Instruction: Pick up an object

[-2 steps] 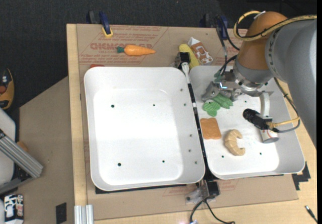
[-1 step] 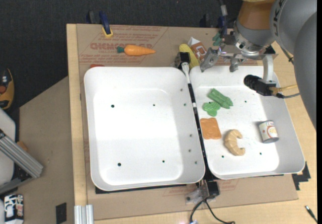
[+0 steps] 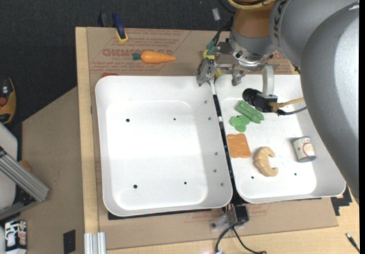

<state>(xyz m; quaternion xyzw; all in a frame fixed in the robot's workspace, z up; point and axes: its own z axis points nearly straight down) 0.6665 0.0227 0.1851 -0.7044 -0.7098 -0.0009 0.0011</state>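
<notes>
the pick has not happened yet, as far as i can judge: the gripper (image 3: pixel 219 76) hangs over the far end of the rim where the two bins meet, its fingers spread with nothing between them. all of the work is left, meaning the descent, the closing and the lift. the right bin (image 3: pixel 319 190) holds every candidate: a green piece (image 3: pixel 246 116) nearest the gripper, an orange slab (image 3: pixel 238 145) just beside the shared rim, a croissant (image 3: pixel 266 161) near it, and a small can (image 3: pixel 304 148) toward the right wall. the left bin (image 3: pixel 108 133) shows just its bare white floor. a carrot (image 3: pixel 155 57) lies on the tabletop (image 3: pixel 91 53) beyond the left bin, outside both.
</notes>
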